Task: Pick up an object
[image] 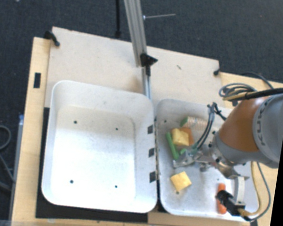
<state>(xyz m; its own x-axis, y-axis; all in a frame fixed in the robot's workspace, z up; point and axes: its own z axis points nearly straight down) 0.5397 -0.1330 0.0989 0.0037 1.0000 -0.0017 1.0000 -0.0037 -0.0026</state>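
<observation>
The right bin (pixel 195 211) holds several small objects. A yellow block (pixel 180 181) lies near its front left. A second yellow block (pixel 181 137) sits further back, with a green stick (pixel 172 144) lying beside it. A pale ribbed piece (pixel 196 122) is at the back, and an orange piece (pixel 220 198) lies at the front right. My gripper (pixel 188 159) is low inside this bin, between the two yellow blocks and just right of the green stick. Nothing is visibly held.
The left bin (pixel 64 97) stands beside the right one, sharing a middle wall. A slanted metal post (pixel 137 24) rises behind the bins. Black cables (pixel 209 127) run along the wrist. The bench edge lies close in front.
</observation>
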